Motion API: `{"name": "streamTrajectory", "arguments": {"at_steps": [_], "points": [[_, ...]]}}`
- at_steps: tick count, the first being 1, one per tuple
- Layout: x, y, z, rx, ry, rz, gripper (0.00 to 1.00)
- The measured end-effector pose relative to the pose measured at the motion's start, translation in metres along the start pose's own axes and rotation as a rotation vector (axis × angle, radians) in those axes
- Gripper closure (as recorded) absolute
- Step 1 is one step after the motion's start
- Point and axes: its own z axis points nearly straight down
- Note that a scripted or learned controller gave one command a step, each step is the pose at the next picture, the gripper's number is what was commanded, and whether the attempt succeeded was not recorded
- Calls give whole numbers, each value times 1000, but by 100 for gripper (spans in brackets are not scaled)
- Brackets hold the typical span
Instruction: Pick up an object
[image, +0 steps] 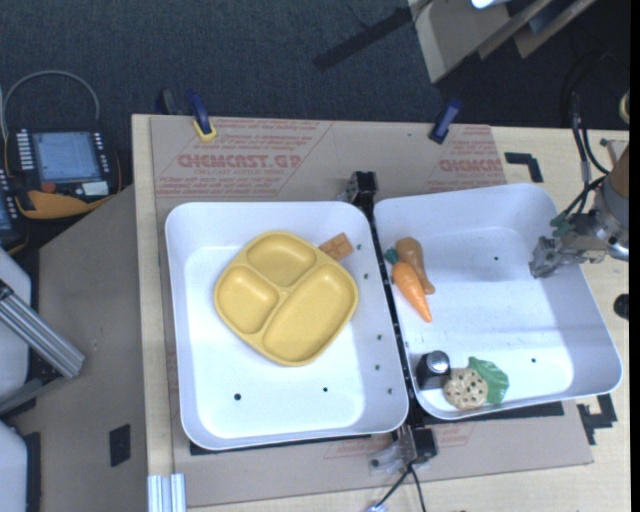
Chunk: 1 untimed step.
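Note:
My gripper (543, 260) hangs over the far right side of the right bin (520, 205), close to its right wall, with nothing visibly in it. At that bin's left side lie an orange carrot (413, 291) and, touching it, a brownish carrot-shaped piece (411, 256). Near the front left corner of the same bin sit a speckled cookie (465, 388), a green leafy piece (491, 377) and a small black and silver round object (433, 367). All of these are well to the left of the gripper.
The left bin (200, 330) holds a yellow divided plate (287, 297) with a small brown block (337, 245) at its upper right rim. A black clamp (362, 186) sits where the bins meet. A handheld control pendant (62, 165) rests off the bench at left.

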Motion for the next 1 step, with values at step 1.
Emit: {"name": "streamTrajectory", "arguments": {"at_steps": [1], "points": [[0,1,-29,1,0,0,100]]}}
